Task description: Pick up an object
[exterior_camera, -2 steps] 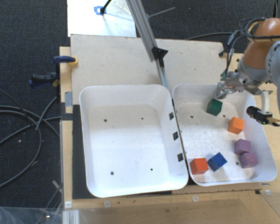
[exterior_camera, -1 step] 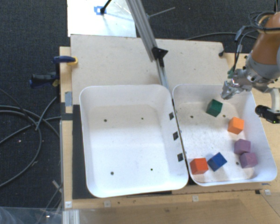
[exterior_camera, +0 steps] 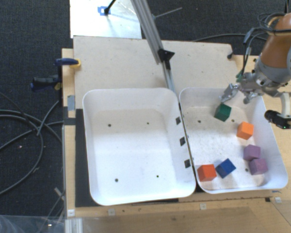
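Note:
The right bin [exterior_camera: 203, 130] holds several small cubes. A green cube [exterior_camera: 223, 112] lies near its far edge, with an orange cube [exterior_camera: 245, 130] to its right. Two purple cubes [exterior_camera: 251, 152] [exterior_camera: 258, 166] sit by the right wall. Along the near edge are a blue cube [exterior_camera: 226, 168] and a red-orange cube [exterior_camera: 206, 172]. My gripper [exterior_camera: 237, 96] hangs over the bin's far right corner, just above and right of the green cube. It is open, with nothing between its fingers.
The left bin [exterior_camera: 131, 144] stands against the right one, sharing a raised divider wall. A slanted metal pole [exterior_camera: 150, 28] crosses the back of the bench. Clamps [exterior_camera: 63, 62] grip the bench's left edge, and cables lie on the floor to the left.

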You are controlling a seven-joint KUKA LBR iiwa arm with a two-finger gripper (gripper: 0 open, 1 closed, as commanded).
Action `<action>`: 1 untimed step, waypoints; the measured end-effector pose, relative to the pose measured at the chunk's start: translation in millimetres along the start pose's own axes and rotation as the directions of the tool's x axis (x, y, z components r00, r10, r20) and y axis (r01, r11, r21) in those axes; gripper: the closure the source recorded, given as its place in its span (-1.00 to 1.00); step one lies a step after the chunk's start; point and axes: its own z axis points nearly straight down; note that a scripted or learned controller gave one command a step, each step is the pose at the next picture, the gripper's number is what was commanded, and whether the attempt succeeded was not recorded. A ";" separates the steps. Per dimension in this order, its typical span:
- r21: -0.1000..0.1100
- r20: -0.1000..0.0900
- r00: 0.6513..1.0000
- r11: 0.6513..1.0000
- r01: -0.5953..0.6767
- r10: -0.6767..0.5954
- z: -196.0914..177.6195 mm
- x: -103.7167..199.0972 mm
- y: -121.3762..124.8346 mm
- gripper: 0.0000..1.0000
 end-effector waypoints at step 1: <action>0.010 -0.003 1.000 1.000 -0.001 0.001 79.3 13.7 -24.3 -1.00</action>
